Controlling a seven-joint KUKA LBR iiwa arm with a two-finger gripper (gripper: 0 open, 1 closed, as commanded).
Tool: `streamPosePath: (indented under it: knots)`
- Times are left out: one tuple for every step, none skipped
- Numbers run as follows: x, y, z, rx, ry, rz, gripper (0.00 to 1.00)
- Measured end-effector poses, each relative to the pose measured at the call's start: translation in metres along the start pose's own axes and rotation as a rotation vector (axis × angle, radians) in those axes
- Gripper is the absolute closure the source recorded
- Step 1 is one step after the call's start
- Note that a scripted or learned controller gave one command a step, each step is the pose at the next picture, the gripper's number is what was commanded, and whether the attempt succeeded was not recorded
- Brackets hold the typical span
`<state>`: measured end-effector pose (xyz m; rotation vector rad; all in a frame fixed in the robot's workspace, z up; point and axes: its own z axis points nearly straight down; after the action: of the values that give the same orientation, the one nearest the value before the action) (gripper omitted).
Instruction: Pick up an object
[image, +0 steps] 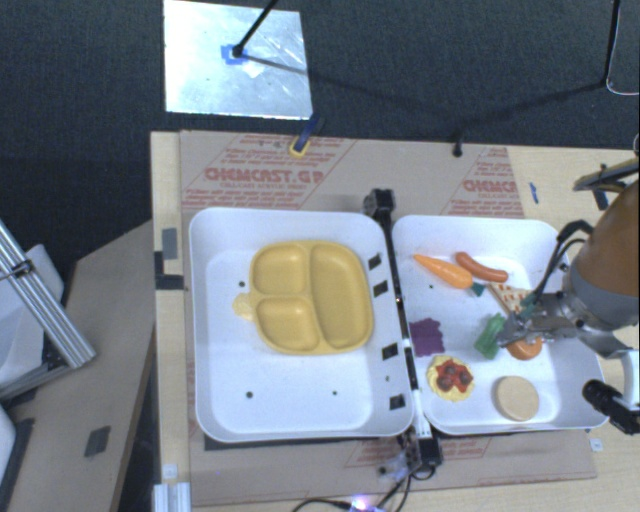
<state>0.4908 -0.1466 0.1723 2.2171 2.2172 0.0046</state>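
Currently the left bin (215, 330) carries a yellow divided plate (305, 297) sitting near its middle, with nothing else on that side. Across the black divider (400, 320), the right bin (570, 415) holds all the toy food: a carrot (443, 270) and a sausage (482, 267) side by side near the top, a purple piece (427, 335) just beside the divider, a small round pizza (452, 377) below it, and a tan disc (518, 398) toward the bottom edge. Further right lie a pizza slice (511, 297), a green piece (490, 335) and an orange piece (524, 348). The gripper (522, 330) is low over that last cluster, its tip between the green and orange pieces, the arm (610, 270) reaching in from the right. How far the jaws stand apart cannot be told from this angle, nor whether anything is caught between them. Judgement: the step is the grasp itself. The green and orange pieces lie close together, so the risk is pinching one edge-on or nudging both. Best to centre on a single piece, close fully, then lift straight up and confirm the piece leaves the bin floor.
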Motion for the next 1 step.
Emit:
streamPosePath:
  knots:
    - [-0.0006, 0.0026, -0.0539, -0.002, 0.000, -0.004, 1.00]
